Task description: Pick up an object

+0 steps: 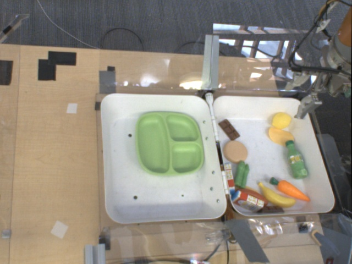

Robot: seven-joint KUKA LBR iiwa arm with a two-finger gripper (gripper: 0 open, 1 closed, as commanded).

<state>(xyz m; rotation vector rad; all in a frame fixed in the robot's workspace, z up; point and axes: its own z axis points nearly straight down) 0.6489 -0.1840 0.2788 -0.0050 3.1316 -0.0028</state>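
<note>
The right bin (pixel 322 164) holds several small items. A yellow lemon (pixel 281 120) lies over an orange-yellow piece (pixel 279 135) at the far right. Below them lies a green bottle (pixel 296 159). A brown chocolate bar (pixel 229 128), a tan round biscuit (pixel 236 151) and a small green piece (pixel 241 175) sit along the left side. A banana (pixel 276 196), a carrot (pixel 291 190) and a red packet (pixel 250 197) crowd the near edge. My gripper (pixel 306 105) hangs over the bin's far right corner, just right of the lemon, with nothing seen in it.
The left bin (pixel 118 202) carries a green divided plate (pixel 169 143). A metal divider post (pixel 210 59) stands behind where the bins meet. The grey arm and its cables (pixel 330 43) fill the top right.
</note>
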